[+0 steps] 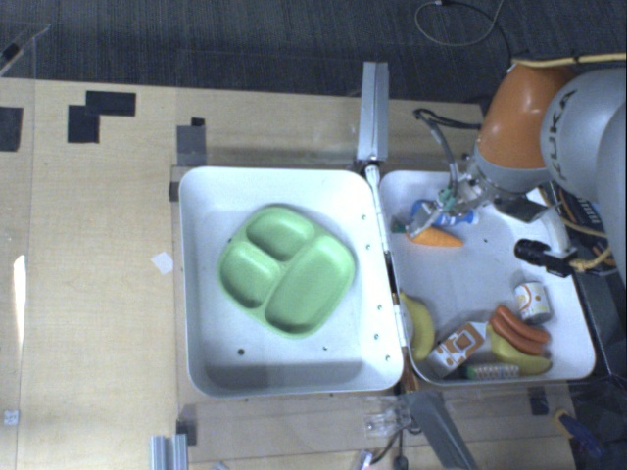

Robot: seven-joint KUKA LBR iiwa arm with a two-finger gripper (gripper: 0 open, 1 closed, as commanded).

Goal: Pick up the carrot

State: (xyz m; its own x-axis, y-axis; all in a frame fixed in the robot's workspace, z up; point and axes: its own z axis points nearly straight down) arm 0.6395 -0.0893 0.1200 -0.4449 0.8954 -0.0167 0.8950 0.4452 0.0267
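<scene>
Where gripper [443, 207] hangs | carrot [436, 239]: orange, tapered, lying flat

I'm seeing the carrot [436, 240] lying in the right half of the frame, a little above mid-height. It's a small orange piece, tapering to a point toward the left and rounder at its right end, and it's lying flat and nearly level across the picture. It's resting on the white floor toward the upper left of the right bin [470, 282], and its upper edge is sitting right against a blue item [441, 213].
</scene>
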